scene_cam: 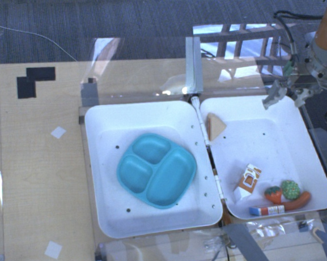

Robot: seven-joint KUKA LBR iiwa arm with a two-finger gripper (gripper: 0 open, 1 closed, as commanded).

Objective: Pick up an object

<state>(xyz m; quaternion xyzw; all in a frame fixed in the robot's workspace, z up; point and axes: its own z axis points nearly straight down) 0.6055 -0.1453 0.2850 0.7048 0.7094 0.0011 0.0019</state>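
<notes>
Blue plate (157, 170), white bins (111, 217), orange/white carton (248, 180), green broccoli (290, 189).

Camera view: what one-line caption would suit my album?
Gripper above right bin's far corner; blue plate in left bin.

Right shallow white bin (301, 143) mid floor was open, tan wedge-shaped block (214, 126) sat at far-left corner, small orange-white carton (248, 180), red-green toy veg cluster (282, 191) crowded near edge, blue divided plate (157, 169) took most of left white bin (111, 217).
</notes>
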